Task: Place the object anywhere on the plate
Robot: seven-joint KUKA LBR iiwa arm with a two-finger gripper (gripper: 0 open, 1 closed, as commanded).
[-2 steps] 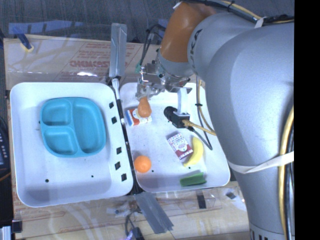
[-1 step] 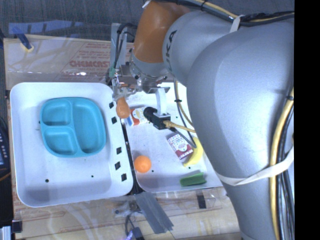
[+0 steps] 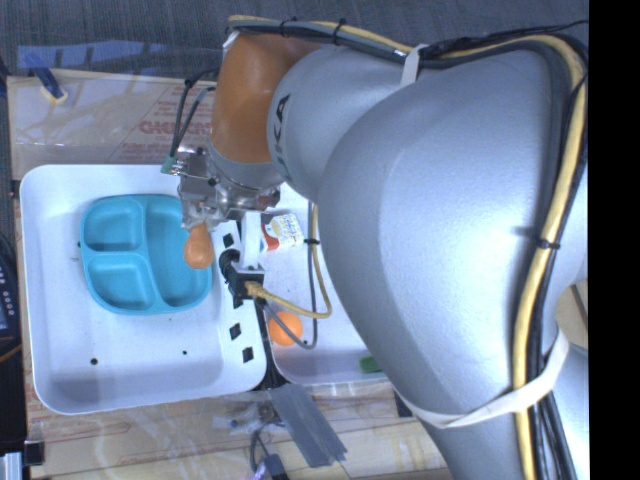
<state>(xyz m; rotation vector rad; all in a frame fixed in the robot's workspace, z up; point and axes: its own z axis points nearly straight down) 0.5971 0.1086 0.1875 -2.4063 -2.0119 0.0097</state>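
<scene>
A blue plate point(image 3: 135, 253) with three compartments lies in the left white bin point(image 3: 60, 368). My gripper point(image 3: 198, 230) hangs over the plate's right rim, pointing down and left. A small orange oval object point(image 3: 198, 251) sticks out between its fingers, and the gripper is shut on it. The object sits just above the plate's right-hand compartment edge. The grey arm and its orange band hide most of the right bin.
A second orange object point(image 3: 285, 330) lies in the right bin point(image 3: 320, 373) near the divider. A small printed packet point(image 3: 283, 230) lies close under the wrist. Cables loop between the bins. A green scrap point(image 3: 372, 364) peeks out under the arm.
</scene>
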